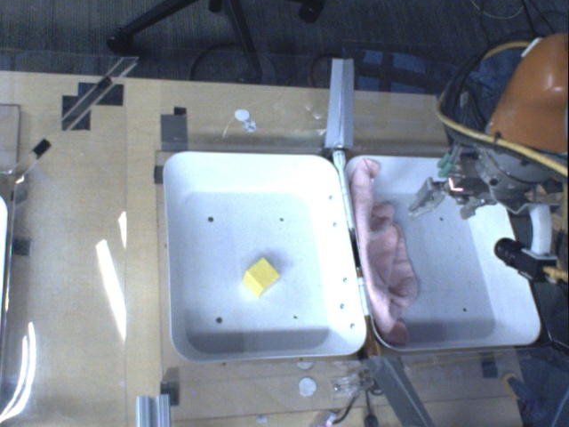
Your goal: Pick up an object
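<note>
camera view: one overhead shot looking down at a slant on two white bins side by side on the counter (80, 238).
left bin (204, 327): holds a small yellow block (261, 277), sitting alone near the middle, well apart from every wall.
right bin (498, 318): a pink cloth (391, 265) is bunched along its left wall, right by the divider.
tool (427, 198): hanging over the upper part of the right bin, near the cloth's top end but not touching it. Nothing between its fingers as far as I can see; honestly can't tell whether they're wide or narrow from this angle.
step in hand: looks like lining up for a grab, and the cloth is the closest target.
how I'd do it: come down on the fat middle of the cloth, not the bit jammed against the wall, so a finger doesn't hit the rim.
risk: soft fabric can slip out if only a thin fold gets pinched.
</note>
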Motion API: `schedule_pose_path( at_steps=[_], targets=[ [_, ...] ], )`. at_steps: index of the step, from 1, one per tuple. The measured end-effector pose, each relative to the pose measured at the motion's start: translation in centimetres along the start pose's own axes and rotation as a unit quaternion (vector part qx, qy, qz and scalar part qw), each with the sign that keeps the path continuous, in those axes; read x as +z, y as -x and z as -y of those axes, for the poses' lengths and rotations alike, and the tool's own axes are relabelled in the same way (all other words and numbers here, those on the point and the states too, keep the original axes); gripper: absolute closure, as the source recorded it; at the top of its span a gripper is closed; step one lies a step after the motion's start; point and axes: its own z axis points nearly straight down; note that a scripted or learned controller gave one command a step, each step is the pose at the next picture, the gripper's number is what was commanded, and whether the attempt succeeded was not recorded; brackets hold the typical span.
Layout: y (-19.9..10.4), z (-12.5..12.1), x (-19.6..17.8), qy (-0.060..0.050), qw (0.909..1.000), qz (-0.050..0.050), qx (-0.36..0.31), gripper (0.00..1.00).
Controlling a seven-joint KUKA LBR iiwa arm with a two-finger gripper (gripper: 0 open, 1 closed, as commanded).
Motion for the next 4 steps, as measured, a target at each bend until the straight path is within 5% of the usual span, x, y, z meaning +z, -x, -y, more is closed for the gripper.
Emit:
schedule_pose_path(
  at_steps=[1,2,3,4],
  targets=[
    [-0.4,4.6,15.3,0.003,0.9994,0.0,-0.036,0.0],
    [-1.1,3.6,6.4,0.001,0.9983,0.0,0.058,0.0],
    [1.1,-7.2,15.2,0.0,0.9998,0.001,0.021,0.0],
    [4.0,-3.5,10.5,0.0,0.9966,0.0,0.083,0.0]
  ],
)
